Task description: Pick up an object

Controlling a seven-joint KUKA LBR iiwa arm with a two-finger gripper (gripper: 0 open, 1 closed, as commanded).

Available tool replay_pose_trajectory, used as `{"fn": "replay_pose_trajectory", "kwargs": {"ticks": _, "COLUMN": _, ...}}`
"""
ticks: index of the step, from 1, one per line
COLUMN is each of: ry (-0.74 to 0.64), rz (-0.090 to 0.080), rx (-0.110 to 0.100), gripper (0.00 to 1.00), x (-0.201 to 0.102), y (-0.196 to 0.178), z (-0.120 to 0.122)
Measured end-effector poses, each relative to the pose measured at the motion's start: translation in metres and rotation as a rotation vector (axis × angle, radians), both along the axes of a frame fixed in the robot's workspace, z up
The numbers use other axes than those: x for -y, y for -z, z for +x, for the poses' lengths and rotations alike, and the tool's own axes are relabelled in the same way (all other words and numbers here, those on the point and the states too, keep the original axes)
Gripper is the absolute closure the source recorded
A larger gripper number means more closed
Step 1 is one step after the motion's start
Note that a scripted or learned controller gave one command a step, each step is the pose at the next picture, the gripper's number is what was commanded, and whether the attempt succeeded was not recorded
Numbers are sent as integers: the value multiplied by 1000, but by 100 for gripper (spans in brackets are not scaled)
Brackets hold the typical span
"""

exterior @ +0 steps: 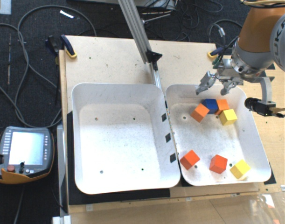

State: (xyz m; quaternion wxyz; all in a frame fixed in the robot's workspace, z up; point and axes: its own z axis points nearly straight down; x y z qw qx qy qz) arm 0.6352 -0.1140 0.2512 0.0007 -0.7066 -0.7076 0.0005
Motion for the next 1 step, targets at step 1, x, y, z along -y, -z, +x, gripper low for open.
{"fn": "replay_pose_trajectory", "kwargs": {"ticks": 1, "ry": -2, "rz": 0, "rx": -5, "gripper": 0, "x": -15, "y": 90, "z": 32}}
